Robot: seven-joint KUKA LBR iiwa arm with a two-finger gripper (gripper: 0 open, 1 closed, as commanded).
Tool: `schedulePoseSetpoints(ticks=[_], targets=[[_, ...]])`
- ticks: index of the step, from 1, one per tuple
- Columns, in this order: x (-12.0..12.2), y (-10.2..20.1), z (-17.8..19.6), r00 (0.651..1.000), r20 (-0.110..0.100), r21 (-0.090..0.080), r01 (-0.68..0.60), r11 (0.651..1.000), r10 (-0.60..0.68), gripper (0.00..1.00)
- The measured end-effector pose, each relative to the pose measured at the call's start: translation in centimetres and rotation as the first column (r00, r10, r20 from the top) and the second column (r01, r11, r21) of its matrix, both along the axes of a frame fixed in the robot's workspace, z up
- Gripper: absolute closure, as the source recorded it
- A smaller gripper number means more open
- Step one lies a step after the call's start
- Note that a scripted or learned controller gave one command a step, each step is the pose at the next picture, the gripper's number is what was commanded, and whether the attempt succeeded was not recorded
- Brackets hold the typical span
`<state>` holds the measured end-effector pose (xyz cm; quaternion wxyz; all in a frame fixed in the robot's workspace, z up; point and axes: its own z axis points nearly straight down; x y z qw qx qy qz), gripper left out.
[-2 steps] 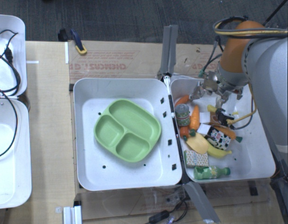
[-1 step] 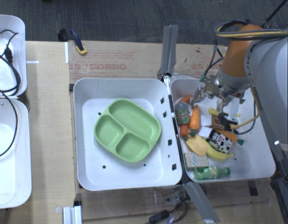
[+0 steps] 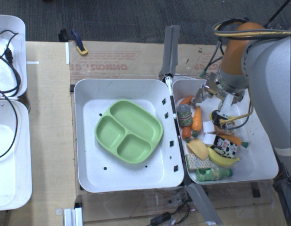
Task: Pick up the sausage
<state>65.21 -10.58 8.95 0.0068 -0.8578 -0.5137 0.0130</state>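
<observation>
step: approach, nothing lifted yet | tool [image 3: 220, 113]: low over right bin [image 3: 263, 166], grip state can't tell | sausage [image 3: 186, 100]: looks like the reddish piece at bin's upper left, by a can [image 3: 184, 115] | next: shift left, descend squarely

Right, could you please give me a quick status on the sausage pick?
Gripper low over right bin, nothing seen held. Sausage not identifiable in the toy-food pile. Carrot, can, banana crowd the spot.
</observation>
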Motion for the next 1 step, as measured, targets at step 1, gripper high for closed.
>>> schedulePoseSetpoints(ticks=[1], targets=[[0.49,0.49,0.00,0.887,0.020,-0.002,0.462,0.887,-0.462,0.00]])
